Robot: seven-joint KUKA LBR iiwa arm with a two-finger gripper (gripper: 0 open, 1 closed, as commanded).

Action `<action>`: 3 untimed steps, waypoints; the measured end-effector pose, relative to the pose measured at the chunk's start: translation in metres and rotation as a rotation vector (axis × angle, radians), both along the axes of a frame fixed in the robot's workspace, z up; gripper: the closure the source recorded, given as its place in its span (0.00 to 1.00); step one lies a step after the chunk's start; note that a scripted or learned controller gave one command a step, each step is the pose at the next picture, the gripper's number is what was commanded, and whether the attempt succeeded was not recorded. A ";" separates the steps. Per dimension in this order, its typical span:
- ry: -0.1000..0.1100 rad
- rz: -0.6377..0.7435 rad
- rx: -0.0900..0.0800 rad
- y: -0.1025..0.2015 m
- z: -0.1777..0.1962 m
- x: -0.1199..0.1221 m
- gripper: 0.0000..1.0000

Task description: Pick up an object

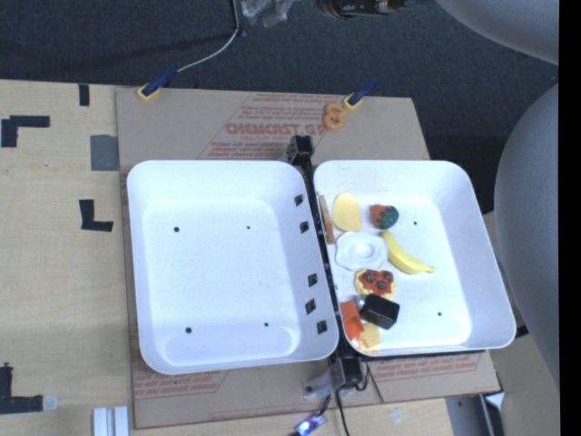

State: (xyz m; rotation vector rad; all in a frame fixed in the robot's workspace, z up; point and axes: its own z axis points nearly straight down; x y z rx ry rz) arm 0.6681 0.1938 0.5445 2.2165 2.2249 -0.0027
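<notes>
two bins sit side by side on a cardboard sheet (272, 130) on the bench. the left bin (145, 243) and right bin (454, 243) touch along a middle seam. in the right bin, against that seam, lie a chip (346, 213), a fruit piece (383, 216), a banana (405, 255), a lid (359, 250), a pizza slice (375, 282) and a block (379, 312), clustered close together.

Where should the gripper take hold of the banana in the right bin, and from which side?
Grip the banana across its narrow middle, coming straight down. It lies flat and curved on the right bin floor, with bare floor on its right side; the fried egg sits close on its left, so keep the fingers clear there.
</notes>
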 end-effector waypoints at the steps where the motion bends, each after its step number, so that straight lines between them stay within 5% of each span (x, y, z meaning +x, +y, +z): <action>1: 0.016 0.004 -0.002 0.039 -0.112 -0.092 1.00; 2: -0.008 0.001 0.007 0.040 -0.013 -0.125 1.00; 3: 0.001 -0.002 0.001 0.040 -0.020 -0.124 0.00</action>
